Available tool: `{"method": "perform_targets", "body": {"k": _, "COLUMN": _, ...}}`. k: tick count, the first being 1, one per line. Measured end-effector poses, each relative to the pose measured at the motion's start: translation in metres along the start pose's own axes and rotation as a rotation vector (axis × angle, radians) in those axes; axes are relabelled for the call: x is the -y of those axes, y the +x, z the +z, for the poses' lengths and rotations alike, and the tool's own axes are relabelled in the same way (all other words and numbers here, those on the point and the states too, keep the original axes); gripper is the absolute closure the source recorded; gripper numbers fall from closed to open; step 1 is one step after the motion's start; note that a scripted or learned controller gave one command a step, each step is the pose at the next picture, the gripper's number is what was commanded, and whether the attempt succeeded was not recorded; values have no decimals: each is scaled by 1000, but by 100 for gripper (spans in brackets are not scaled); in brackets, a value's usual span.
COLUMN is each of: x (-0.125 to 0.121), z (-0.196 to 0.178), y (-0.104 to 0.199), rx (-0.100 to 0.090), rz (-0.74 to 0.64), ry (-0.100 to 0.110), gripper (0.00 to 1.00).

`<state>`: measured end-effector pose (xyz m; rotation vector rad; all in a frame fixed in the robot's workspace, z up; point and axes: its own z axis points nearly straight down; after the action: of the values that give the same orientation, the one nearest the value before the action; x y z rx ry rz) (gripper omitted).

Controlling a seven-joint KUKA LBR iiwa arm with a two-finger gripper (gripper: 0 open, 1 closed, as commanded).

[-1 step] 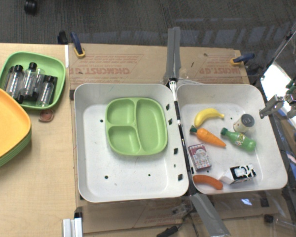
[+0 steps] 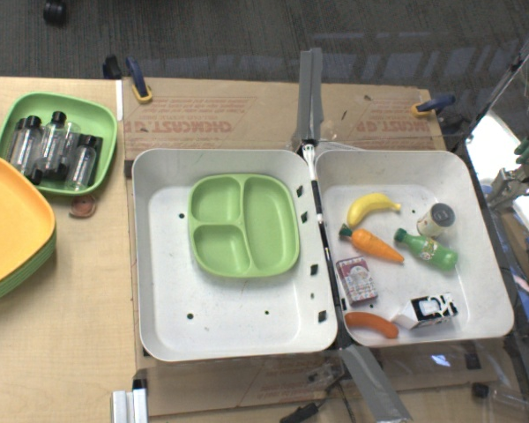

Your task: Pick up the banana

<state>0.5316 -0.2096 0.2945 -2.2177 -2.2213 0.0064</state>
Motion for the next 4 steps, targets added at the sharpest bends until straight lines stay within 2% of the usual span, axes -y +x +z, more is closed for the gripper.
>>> {"method": "perform_targets", "body": {"k": 1, "x": -23, "z": 50, "y": 55, "rx": 0, "rz": -197, "ry": -3, "gripper": 100}}
{"method": "perform_targets", "body": {"k": 2, "x": -2, "z": 44, "y": -13, "rx": 1, "rz": -339, "ry": -4, "gripper": 100}}
{"method": "perform_targets", "body": {"k": 3, "x": 26, "z": 83, "y": -12, "rx": 0, "rz": -675, "ry": -5, "gripper": 100}}
{"method": "perform_targets", "body": {"k": 4, "x": 53, "z": 105, "y": -12, "rx": 2, "rz": -947, "ry": -6, "gripper": 100}}
